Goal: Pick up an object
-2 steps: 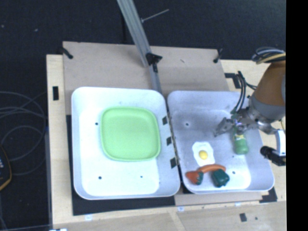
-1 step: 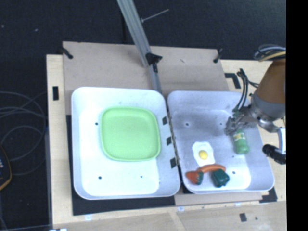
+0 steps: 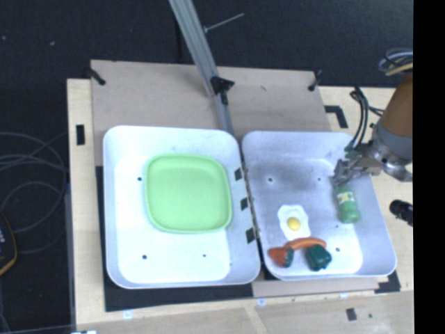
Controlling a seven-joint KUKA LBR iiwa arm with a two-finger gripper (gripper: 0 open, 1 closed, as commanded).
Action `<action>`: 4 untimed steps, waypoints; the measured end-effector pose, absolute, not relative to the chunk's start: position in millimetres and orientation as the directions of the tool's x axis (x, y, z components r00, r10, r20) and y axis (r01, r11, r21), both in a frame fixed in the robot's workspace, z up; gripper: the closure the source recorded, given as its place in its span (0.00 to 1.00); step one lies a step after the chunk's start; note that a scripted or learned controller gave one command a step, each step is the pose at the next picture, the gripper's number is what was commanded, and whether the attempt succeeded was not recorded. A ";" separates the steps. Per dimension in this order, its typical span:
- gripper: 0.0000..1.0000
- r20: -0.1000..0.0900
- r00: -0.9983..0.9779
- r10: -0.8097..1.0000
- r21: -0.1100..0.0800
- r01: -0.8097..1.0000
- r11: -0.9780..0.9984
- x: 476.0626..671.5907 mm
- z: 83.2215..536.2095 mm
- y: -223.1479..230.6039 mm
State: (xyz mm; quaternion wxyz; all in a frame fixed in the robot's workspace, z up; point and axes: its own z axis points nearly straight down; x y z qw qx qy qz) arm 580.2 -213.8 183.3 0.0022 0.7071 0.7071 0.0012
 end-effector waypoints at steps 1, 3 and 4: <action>1.00 -0.002 0.001 1.000 0.006 1.000 -0.001 584.8 240.7 -223.2; 1.00 0.000 -0.002 1.000 0.001 1.000 0.002 577.0 240.4 -177.4; 1.00 0.001 -0.003 1.000 0.001 1.000 0.003 574.6 239.9 -123.8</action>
